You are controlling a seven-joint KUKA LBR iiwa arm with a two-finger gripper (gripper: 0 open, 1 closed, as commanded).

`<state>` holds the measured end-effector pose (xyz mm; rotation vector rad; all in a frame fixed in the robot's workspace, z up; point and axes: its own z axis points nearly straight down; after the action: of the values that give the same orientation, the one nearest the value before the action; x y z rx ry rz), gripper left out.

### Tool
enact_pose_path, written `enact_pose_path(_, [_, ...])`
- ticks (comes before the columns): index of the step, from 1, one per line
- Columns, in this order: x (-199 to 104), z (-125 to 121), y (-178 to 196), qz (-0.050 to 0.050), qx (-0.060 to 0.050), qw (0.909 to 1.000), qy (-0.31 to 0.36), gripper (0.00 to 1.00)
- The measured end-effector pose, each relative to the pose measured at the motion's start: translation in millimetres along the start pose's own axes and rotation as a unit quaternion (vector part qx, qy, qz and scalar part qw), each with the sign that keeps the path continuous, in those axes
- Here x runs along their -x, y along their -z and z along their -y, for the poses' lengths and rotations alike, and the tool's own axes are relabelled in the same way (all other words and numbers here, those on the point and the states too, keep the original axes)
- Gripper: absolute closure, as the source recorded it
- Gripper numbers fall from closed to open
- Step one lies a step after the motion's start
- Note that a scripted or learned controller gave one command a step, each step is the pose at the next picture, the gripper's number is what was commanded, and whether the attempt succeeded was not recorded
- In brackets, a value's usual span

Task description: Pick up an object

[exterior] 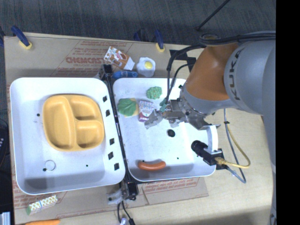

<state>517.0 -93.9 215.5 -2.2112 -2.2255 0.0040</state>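
In the right bin (187, 170) lie a small red-and-white packet (145, 108), a green-and-yellow leafy toy (126, 107), a green broccoli-like piece (153, 93) and a hot dog (151, 164). My gripper (154, 120) is low over the bin's middle, its tip right at the packet's lower right edge. Nothing visibly hangs from it. The grey arm with its orange band (213, 76) covers the bin's right part.
A yellow divided tray (74, 121) fills the middle of the left bin (23, 172). Behind the bins sit a small carton (115, 56), a fried-egg toy (146, 65) and a blue item (125, 73). A wrapped packet (42, 203) lies at the front left.
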Motion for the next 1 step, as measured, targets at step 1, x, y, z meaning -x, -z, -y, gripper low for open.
enact_pose_path(1, [4.1, -66.3, -46.9, 0.001, 0.001, 0.9955, 0.095, 0.0])
